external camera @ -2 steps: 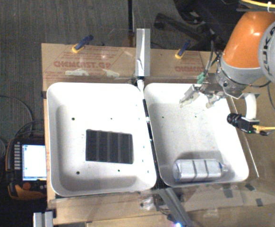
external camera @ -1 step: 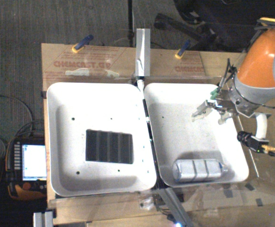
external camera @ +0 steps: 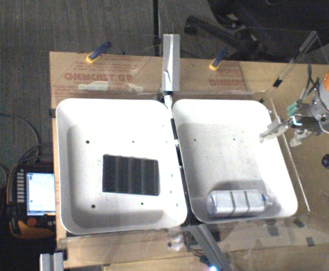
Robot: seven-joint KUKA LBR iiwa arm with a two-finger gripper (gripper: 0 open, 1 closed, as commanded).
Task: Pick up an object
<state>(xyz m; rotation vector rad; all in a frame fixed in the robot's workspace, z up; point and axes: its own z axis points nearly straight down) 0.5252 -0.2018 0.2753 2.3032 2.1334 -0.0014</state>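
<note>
The grey ribbed block (external camera: 237, 202) lies flat in the right bin (external camera: 226, 123), in its near corner, long side parallel to the near rim. Its right end sits just beside the right wall; its left end is near the centre divider side but apart from it. The rest of the right bin floor, from the block up to the far rim, is bare white surface.

A second object, the dark ribbed panel (external camera: 130, 175), lies flat in the left bin (external camera: 79, 123), roughly central and slightly toward the near side. Open floor surrounds it on all 4 sides; it touches no wall.

The hand (external camera: 275, 130) sits at the right rim of the right bin, about level with the bin's upper half, well apart from the grey ribbed block. A pale finger (external camera: 269, 132) points leftward over the rim. Whether the fingers are spread or pressed together cannot be determined at this size. Nothing is visible between them.

The 2 bins meet along a central seam, rims touching. An upright metal post (external camera: 170, 64) stands at the far end of that seam. The counter (external camera: 113, 75) carries 2 clamps on its far edge: a clamp (external camera: 98, 52) at left and a second clamp (external camera: 218, 58) at right. A handheld pendant (external camera: 37, 193) with a lit screen rests on the floor left of the counter.
</note>
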